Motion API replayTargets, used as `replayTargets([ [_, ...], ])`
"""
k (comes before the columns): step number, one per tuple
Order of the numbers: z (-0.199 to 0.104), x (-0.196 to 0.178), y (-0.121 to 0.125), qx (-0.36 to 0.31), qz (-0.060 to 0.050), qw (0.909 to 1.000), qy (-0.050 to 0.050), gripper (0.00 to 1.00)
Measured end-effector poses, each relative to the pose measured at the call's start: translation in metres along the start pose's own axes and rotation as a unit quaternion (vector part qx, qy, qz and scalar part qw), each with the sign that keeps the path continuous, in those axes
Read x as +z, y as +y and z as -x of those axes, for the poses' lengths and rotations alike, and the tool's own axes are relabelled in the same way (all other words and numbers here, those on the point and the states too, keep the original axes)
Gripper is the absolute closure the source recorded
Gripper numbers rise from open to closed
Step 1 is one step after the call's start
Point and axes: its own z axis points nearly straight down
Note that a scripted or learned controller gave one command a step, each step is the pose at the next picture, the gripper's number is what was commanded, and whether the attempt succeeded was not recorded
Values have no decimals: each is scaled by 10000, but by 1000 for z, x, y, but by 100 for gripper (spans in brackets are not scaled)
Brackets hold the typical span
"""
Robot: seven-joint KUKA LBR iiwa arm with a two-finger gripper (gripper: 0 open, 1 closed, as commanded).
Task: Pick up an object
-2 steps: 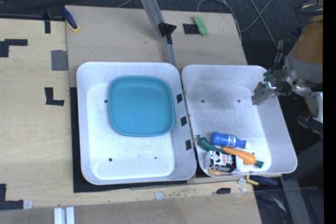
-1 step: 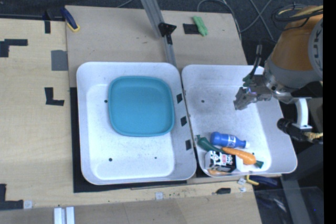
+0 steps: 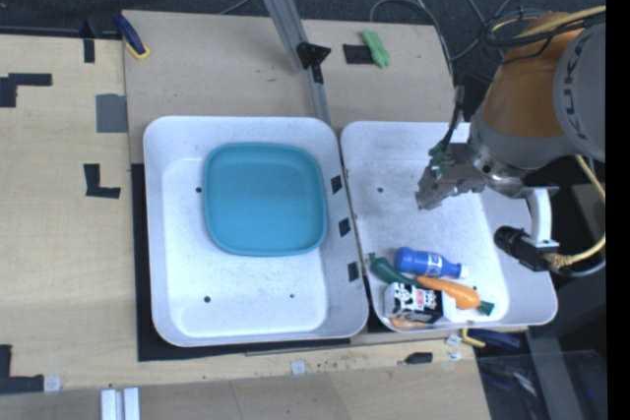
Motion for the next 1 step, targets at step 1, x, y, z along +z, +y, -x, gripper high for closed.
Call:
replayTargets([
  [1, -43, 3, -17, 2, -5, 10000, -1, 100],
])
